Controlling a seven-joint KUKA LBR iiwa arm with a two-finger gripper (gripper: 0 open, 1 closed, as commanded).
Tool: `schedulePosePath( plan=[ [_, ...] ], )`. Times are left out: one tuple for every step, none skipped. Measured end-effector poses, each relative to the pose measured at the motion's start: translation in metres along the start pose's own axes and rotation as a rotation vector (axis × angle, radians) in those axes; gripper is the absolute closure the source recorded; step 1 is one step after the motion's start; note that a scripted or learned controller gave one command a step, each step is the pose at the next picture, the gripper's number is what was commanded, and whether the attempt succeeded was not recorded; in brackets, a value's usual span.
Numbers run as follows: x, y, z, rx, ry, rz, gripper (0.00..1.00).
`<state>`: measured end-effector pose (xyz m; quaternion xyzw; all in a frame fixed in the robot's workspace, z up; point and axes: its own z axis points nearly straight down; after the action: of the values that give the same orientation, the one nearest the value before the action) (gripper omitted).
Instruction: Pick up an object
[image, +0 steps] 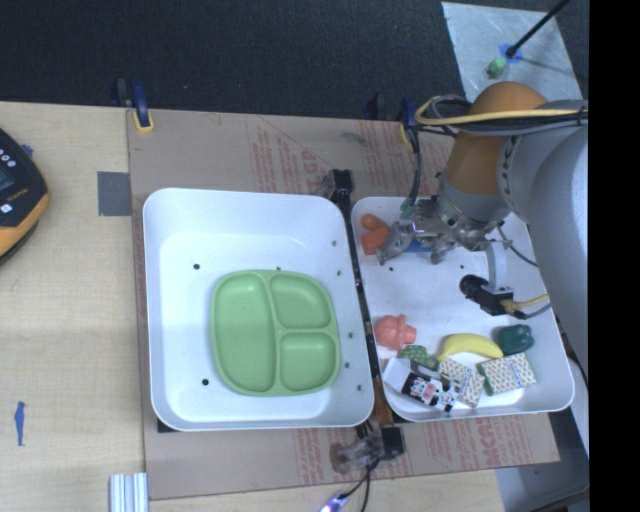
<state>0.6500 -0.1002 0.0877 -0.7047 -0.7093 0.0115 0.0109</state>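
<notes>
Patterned blocks (497, 376) lie well below the jaws (418, 246); their state is unclear.

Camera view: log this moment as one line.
gripper over right bin, far end | beside orange toy | nothing seen held | green divided plate in left bin

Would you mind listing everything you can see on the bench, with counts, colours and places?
white bins: 2, side by side on the bench
divided plate: 1, green, in the left bin
orange toy: 1, right bin, far left corner
pink toy: 1, right bin, left edge
banana: 1, yellow, right bin, near side
dark green block: 1, right of the banana
patterned blocks: several, right bin's near edge
arm: 1, grey and orange
tool: 1, over the right bin's far end
</notes>
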Motion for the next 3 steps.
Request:
schedulePosePath(
  plan=[
    [0.000,0.002,-0.013,-0.010,0.000,0.001,1.00],
    [-0.010,-0.050,-0.023,-0.028,-0.001,0.002,1.00],
    [0.071,-0.004,-0.105,-0.030,0.001,0.001,1.00]
  ],
)
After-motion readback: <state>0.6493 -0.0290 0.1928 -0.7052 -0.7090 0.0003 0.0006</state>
